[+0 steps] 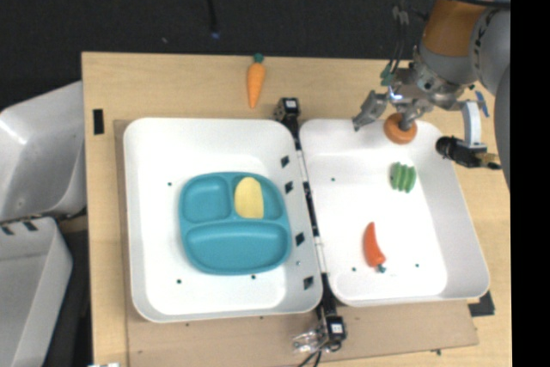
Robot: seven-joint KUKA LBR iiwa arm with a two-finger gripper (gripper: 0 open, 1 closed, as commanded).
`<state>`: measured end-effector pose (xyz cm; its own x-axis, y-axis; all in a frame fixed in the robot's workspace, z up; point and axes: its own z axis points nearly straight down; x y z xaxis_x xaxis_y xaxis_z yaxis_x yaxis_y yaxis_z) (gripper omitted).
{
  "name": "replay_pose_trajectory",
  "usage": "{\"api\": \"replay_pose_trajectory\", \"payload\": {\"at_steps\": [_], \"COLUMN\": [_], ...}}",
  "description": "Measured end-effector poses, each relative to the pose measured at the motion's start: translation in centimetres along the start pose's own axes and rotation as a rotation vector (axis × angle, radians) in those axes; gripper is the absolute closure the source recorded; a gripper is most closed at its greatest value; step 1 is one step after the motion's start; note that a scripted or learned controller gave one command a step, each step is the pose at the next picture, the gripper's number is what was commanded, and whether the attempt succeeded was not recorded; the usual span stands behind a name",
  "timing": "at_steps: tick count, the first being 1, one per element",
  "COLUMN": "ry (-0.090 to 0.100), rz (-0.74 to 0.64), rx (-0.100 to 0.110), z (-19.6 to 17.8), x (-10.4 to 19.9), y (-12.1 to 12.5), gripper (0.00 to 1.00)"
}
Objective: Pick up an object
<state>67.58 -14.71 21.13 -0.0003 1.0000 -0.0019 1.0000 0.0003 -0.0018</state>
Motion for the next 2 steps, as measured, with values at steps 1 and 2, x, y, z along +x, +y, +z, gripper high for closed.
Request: {"api": "replay_pose_trajectory", "payload": {"at_steps": [1, 2], "ry": [0.001, 0.001], "rz": [-0.003, 0.002], "rx": [0.001, 0.025], "z": [6.2, 11.2], "x": [0.3, -0.1], "y": [0.3, -0.1], "gripper": [0.0, 0.0]}}
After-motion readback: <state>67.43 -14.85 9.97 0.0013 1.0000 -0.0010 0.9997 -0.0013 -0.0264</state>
